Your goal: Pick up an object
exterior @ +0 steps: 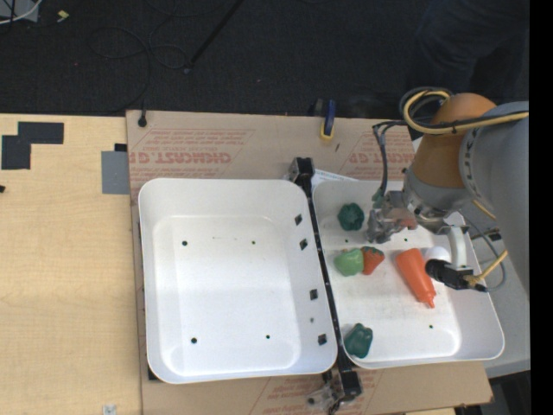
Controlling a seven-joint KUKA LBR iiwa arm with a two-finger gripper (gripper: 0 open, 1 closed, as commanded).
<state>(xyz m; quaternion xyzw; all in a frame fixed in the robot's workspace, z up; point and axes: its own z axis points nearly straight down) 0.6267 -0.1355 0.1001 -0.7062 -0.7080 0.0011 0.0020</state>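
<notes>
Red print on cardboard sheet (216, 145) behind bins, upside down; lettering not legible.

Arm (484, 154) cut off by right frame edge. Gripper (383, 225) small and blurred; finger state not resolvable. Right bin (467, 340): its upper right portion is hidden beneath arm. Red-and-green object (358, 261) too small to identify. Cardboard (216, 145) print unreadable.

Grey arm (501, 158) w/ orange band (454, 141), yellow & black cables, small metal gripper (383, 223).
</notes>
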